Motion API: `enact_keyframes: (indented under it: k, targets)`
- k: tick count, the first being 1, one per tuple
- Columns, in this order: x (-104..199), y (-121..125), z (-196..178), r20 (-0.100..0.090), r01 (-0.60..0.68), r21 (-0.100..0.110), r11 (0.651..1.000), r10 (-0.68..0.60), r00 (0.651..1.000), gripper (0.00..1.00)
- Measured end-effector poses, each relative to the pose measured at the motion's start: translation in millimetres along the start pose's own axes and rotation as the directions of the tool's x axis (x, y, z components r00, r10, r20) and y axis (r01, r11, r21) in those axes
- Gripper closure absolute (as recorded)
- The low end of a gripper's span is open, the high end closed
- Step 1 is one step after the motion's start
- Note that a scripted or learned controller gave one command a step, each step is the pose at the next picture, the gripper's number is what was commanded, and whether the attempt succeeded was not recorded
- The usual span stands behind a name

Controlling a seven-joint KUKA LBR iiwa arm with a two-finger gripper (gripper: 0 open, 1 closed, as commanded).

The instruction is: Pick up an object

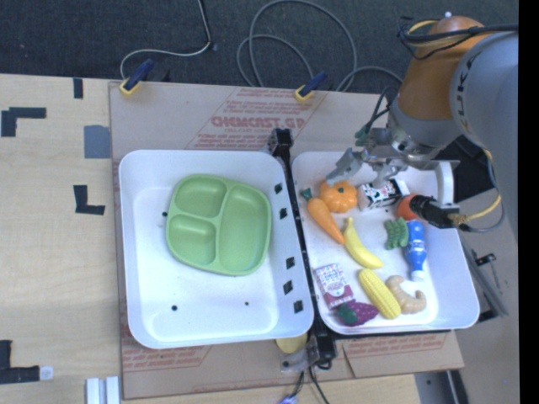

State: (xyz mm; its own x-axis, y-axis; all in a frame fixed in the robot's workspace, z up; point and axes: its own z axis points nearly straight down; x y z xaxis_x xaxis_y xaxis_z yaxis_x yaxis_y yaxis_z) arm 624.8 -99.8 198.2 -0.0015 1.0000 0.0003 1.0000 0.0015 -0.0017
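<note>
Green and moulded into compartments, a divided plate (219,224) lies alone in the left white bin (139,251), slightly tilted in its placing. The right white bin (459,297) carries the small toys: an orange pumpkin (339,197) near the far-left corner, a carrot (323,217) slanting just beside it, a yellow banana (360,247) below those, a corn cob (379,293) toward the near edge, a purple grape bunch (358,313) at the near rim, a small printed carton (333,283) left of the corn, a beige peanut-shaped piece (411,298) right of the corn, a blue bottle (414,249), a green leafy piece (395,232) touching the bottle's left side, and a red item (408,207) partly behind the arm's fittings. The grey arm with its orange band (434,78) reaches over the far part of this bin, and the hand (370,173) hangs above the pumpkin and a black-and-white spotted toy (379,195); I cannot tell how its jaws stand, and nothing is visibly clamped in it. Both bins rest on a cardboard sheet (210,120) laid over the wooden surface (42,251).
</note>
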Motion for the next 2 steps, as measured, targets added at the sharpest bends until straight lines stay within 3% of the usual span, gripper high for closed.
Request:
enact_keyframes:
  k: [1, 2]
  targets:
    - [-16.1, 22.4, 116.6, 0.002, 0.001, -0.006, 1.0, -0.001, 1.0, 0.0]
    - [-15.1, 21.5, 102.9, 0.001, 0.001, -0.005, 1.0, -0.001, 1.0, 1.0]
